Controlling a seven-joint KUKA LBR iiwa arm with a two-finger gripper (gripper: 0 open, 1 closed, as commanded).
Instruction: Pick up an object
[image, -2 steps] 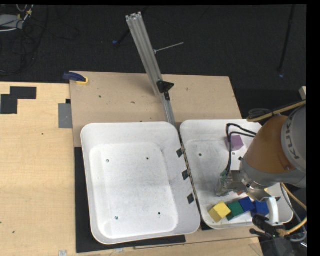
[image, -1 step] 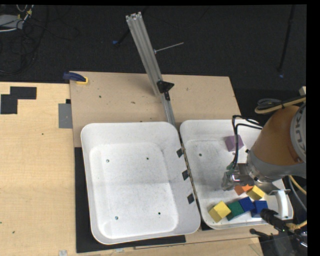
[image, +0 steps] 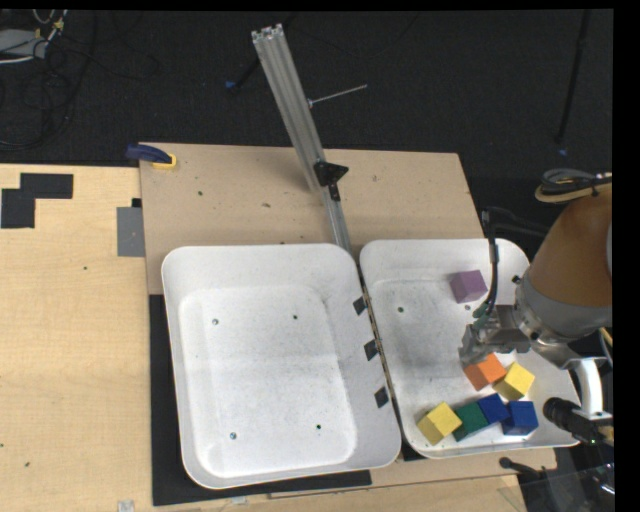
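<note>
Because the arm reaches in from the right, the gripper (image: 482, 345) is seen low over the right bin (image: 420, 262), at the near edge of a cluster of blocks gathered in that bin's lower right corner. An orange block (image: 488, 371) lies just below and touching, or nearly touching, the gripper's tip; whether it sits between the fingers cannot be told, since the wrist housing hides them, and how far they are spread cannot be judged either. No block is seen lifted clear of the bin floor.

Around the orange block, a yellow block (image: 519, 381) is set just to its right, a blue block (image: 494, 408) and a second blue one (image: 520, 418) lie nearer the front rim, with a green block (image: 470, 418) and another yellow block (image: 438, 423) beside them. A purple block (image: 467, 286) lies apart, further back in the same bin. The left bin (image: 200, 270) sits alongside on the desk (image: 250, 190).

The blocks are packed close, so a grasp on the orange one is judged likely to be crowded by its yellow neighbour. The pick is judged to be at the approach or closing step, not yet shown complete.
</note>
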